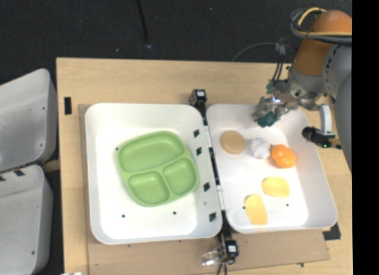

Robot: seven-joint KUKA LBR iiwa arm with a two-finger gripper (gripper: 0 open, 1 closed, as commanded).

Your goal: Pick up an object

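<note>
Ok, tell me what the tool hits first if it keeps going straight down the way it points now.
Probably the bare white floor of the right bin, near its far edge. The tool sits up-right of the small white object, though height is hard to judge.

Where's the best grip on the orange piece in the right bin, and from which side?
Take the orange piece across its rounded middle, coming straight down. It lies low in the right bin, so side approaches look blocked. A white lump sits close on its left, so probably set the hand to close near-to-far, not left-to-right.
</note>
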